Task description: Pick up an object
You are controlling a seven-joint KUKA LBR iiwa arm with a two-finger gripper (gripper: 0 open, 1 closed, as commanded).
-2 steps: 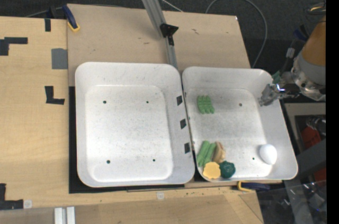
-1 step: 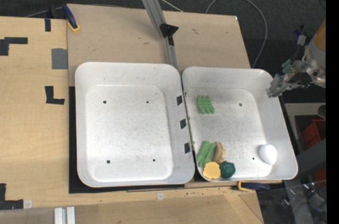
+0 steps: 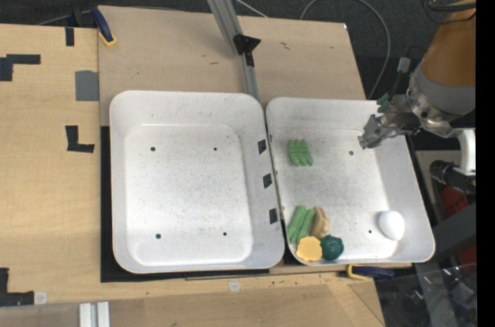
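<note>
Since the gripper (image 3: 371, 134) hovers at the right bin's (image 3: 340, 110) edge, fingers probably unreadable, it could easily miss the ridged green block (image 3: 300, 153).

White bins (image 3: 186, 105), green ridged block (image 3: 300, 153)

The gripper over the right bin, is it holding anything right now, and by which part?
Nothing shows in the gripper; it hangs above bare floor of the right bin, apart from every object there.

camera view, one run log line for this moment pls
gripper: above right bin's far right edge | grasp: none seen | right bin: green ridged block, white ball, cluster of small pieces at near left corner
</note>
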